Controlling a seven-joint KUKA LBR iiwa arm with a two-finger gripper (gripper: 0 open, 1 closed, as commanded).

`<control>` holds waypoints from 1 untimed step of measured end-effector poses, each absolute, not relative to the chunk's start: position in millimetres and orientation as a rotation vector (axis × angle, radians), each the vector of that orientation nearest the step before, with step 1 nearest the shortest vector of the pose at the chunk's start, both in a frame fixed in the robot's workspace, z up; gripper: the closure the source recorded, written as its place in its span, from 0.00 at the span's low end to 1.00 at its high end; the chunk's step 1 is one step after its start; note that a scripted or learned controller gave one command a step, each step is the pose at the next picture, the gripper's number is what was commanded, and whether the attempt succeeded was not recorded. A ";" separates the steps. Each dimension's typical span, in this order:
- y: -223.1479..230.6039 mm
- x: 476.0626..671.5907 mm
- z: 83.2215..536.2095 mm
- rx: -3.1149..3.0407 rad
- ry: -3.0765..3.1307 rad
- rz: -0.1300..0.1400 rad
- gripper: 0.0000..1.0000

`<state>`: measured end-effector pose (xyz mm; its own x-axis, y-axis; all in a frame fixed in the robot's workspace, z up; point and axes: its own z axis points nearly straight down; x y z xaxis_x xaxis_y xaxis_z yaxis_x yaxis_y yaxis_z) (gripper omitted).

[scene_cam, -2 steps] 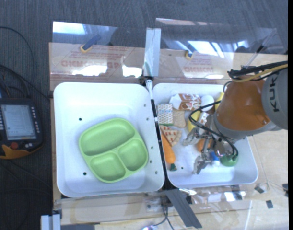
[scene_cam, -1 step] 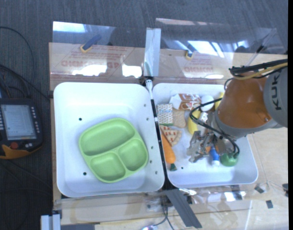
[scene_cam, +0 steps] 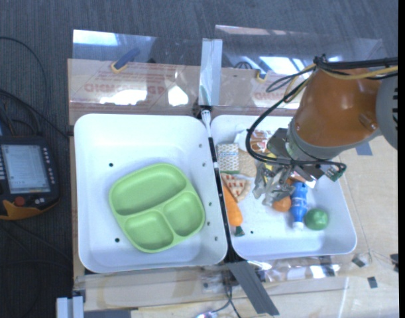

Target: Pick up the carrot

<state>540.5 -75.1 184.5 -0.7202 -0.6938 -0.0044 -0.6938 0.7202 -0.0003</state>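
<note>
The carrot (scene_cam: 232, 211) is orange with a green stalk end. It lies along the left wall of the right bin (scene_cam: 335, 244), pointing toward the front. My gripper (scene_cam: 268, 192) hangs over the middle of that bin, to the right of the carrot and apart from it. Its fingers (scene_cam: 260, 187) stand open with nothing between them. The orange wrist band and grey arm hide part of the bin's back right.
Around the gripper lie a small orange fruit (scene_cam: 282, 204), a blue bottle (scene_cam: 298, 205) and a green ball (scene_cam: 316, 218). A waffle-like slice (scene_cam: 236, 186) and a small can (scene_cam: 227, 156) sit behind the carrot. The left bin (scene_cam: 96, 138) holds a green divided plate (scene_cam: 157, 207).
</note>
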 end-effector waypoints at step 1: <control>-0.9 537.6 237.6 -1.569 2.716 0.002 1.00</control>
